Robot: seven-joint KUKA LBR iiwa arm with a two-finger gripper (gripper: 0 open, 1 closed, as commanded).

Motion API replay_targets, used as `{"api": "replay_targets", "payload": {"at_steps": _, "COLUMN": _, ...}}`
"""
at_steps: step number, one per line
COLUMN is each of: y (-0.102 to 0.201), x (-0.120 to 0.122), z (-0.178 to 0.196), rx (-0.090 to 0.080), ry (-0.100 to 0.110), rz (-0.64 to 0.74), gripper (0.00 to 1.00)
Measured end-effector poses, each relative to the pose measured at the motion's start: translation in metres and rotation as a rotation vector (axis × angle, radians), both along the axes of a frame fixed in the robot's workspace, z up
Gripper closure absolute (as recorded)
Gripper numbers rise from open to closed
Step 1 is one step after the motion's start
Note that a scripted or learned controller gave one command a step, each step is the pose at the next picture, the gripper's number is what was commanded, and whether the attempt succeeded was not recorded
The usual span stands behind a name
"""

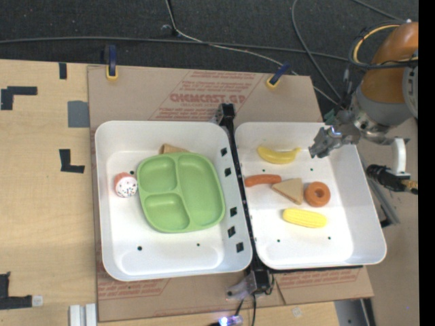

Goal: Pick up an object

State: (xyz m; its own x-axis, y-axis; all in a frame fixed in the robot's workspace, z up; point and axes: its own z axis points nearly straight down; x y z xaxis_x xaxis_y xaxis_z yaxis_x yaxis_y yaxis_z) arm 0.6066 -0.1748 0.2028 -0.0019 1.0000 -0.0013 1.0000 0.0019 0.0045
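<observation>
The right bin [353, 250] holds a yellow banana [278, 155], an orange-red sausage [262, 180], a tan wedge of bread [289, 190], an orange donut [317, 194] and a yellow corn cob [304, 217]. My gripper [326, 142] hangs over the bin's upper right corner, to the right of the banana and above the donut. Nothing shows between its fingers. The grey arm with its orange band [397, 46] comes in from the upper right.
The left bin [109, 182] holds a green divided plate [181, 191], a red and white ball [126, 185] beside it and a tan piece [171, 149] partly under the plate's top edge. A black divider [234, 182] separates the bins. Cables run across the dark back.
</observation>
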Motion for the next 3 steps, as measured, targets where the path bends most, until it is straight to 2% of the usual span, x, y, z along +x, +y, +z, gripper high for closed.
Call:
{"api": "replay_targets", "payload": {"at_steps": 1, "y": 0.000, "x": 0.001, "z": 0.052, "rx": 0.000, "ry": 0.000, "rz": -0.001, "gripper": 1.00}}
{"api": "replay_targets", "payload": {"at_steps": 3, "y": 0.099, "x": 0.016, "z": 0.055, "rx": 0.001, "ry": 0.005, "rz": 0.003, "gripper": 1.00}}
